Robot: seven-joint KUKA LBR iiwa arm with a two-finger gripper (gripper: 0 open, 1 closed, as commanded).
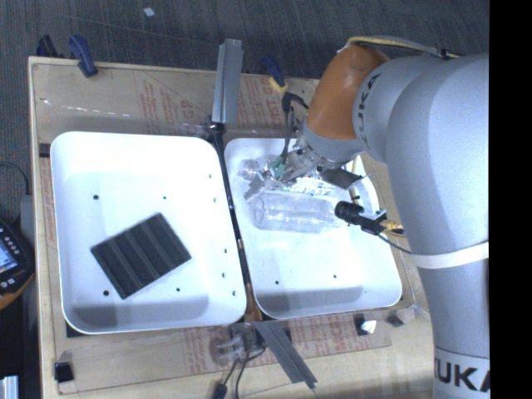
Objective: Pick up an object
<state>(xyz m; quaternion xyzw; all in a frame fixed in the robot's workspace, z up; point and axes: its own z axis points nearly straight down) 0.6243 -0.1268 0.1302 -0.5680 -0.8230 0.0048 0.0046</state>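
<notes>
A clear plastic bottle lies on its side in the right bin, near its back. My gripper reaches down just behind the bottle's left end, where crinkled clear plastic sits. The arm's wrist hides most of the gripper. A dark ribbed rectangular pad lies flat in the left bin, toward its front.
A metal divider bar stands between the bins at the back. Blue clamps hold the board's back edge. The arm's large grey body covers the right side of the bench. A black device sits at the left edge.
</notes>
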